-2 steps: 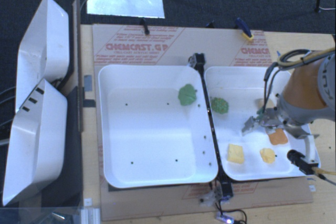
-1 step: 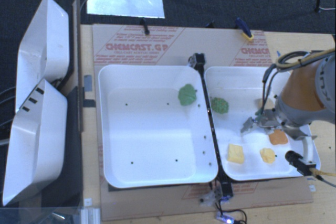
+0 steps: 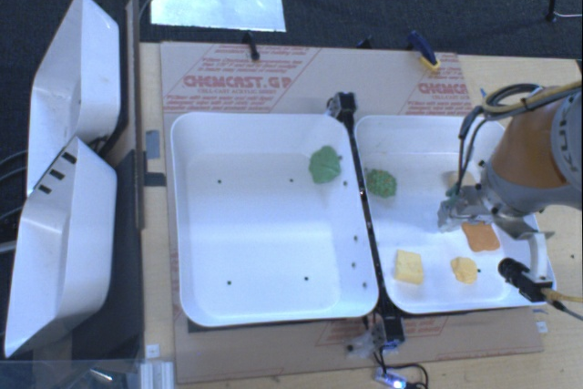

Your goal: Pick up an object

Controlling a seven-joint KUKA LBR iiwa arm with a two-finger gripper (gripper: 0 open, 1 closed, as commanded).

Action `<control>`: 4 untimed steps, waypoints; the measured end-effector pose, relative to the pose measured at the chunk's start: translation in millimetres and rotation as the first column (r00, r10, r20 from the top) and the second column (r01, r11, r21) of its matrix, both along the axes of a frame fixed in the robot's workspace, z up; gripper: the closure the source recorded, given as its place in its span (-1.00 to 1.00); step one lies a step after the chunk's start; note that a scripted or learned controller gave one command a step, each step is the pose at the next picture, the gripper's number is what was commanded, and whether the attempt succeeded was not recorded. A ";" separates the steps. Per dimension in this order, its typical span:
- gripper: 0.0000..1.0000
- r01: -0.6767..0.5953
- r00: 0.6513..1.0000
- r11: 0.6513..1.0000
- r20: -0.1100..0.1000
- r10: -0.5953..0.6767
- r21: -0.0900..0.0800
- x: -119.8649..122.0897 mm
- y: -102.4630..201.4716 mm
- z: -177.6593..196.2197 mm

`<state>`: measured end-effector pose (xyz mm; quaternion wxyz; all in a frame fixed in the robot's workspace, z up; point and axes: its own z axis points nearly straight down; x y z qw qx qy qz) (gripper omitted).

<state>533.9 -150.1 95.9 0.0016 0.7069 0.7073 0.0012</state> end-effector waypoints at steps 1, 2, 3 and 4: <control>1.00 -0.001 1.000 1.000 0.001 0.001 0.000 6.8 8.7 53.8; 1.00 0.000 1.000 1.000 0.001 0.000 0.000 14.6 3.0 101.1; 1.00 0.000 1.000 1.000 0.002 0.000 -0.001 8.6 -2.3 159.7; 1.00 -0.003 1.000 1.000 -0.003 0.003 0.001 8.7 42.7 155.4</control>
